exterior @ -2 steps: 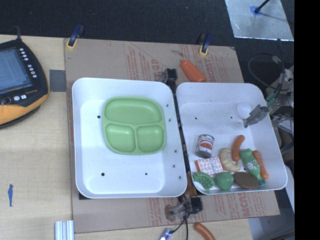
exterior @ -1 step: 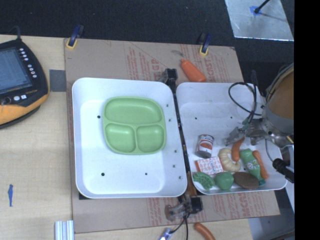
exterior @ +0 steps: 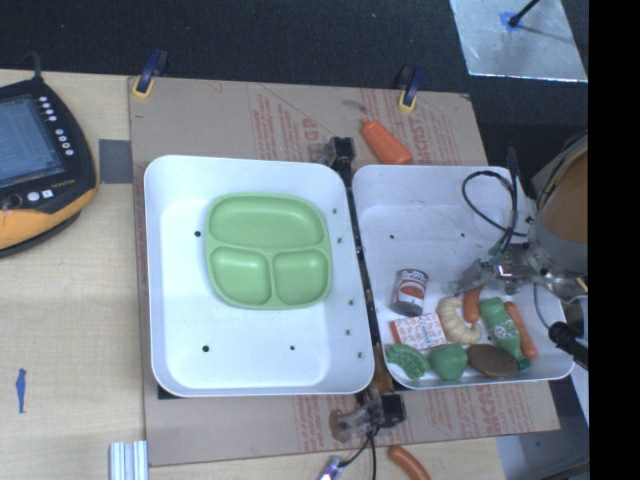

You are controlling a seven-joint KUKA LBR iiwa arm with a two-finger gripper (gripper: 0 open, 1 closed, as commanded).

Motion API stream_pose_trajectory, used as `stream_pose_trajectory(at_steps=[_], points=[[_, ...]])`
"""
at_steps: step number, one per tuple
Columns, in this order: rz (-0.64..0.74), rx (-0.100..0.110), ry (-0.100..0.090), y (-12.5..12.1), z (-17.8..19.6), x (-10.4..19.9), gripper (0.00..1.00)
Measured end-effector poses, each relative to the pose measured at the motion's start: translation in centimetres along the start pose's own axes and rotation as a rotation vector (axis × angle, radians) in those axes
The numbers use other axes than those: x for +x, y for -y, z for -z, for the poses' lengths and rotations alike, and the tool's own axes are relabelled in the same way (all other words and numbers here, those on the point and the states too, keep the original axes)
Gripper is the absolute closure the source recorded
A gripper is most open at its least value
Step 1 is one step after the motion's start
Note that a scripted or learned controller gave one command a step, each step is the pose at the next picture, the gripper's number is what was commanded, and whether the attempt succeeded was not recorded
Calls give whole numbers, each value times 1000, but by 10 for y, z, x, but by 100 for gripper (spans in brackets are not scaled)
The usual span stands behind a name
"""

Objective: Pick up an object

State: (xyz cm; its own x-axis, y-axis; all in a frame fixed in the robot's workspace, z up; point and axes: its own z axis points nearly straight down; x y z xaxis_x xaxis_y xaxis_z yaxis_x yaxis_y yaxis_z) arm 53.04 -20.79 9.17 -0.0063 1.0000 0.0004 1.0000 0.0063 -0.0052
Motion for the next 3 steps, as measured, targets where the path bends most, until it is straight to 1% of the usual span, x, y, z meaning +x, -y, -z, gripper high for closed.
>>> stream_pose_trajectory(at_steps=[1,2,3], points=[[4,2,1,0,10,-1,100],[2,-1,0,19,44,89,100],[-1,-4,0,-1,183,202,100]])
